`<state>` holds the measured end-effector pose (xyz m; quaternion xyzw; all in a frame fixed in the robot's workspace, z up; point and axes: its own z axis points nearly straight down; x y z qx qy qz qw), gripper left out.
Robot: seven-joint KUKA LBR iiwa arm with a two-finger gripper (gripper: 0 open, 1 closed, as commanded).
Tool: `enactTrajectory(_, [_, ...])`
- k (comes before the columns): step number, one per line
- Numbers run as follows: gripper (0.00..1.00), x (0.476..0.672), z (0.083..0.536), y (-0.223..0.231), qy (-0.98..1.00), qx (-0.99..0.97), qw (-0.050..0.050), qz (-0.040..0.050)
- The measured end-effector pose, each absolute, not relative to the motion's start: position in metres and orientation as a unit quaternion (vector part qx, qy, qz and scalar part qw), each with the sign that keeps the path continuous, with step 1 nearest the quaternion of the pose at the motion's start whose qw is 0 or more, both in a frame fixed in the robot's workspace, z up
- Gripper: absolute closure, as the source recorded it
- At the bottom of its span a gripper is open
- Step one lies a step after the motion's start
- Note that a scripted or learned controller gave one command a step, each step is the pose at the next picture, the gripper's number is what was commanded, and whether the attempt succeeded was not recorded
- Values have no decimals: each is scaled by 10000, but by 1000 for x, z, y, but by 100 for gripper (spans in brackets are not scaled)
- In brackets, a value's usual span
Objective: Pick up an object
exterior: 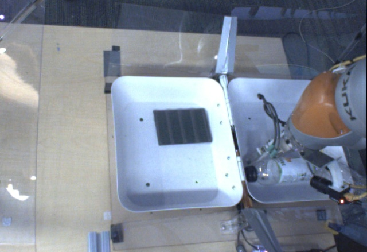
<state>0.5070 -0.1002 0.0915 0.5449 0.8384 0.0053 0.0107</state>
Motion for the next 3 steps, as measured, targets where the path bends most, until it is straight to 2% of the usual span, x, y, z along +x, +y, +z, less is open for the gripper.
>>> enactTrajectory(1, [100, 511, 104, -99, 8386, 5445, 145, 78])
enactTrajectory(2, [0, 510, 104, -99, 8387, 5444, 144, 78])
enactTrajectory(3, [0, 498, 91, -122, 8693, 4941, 82, 51])
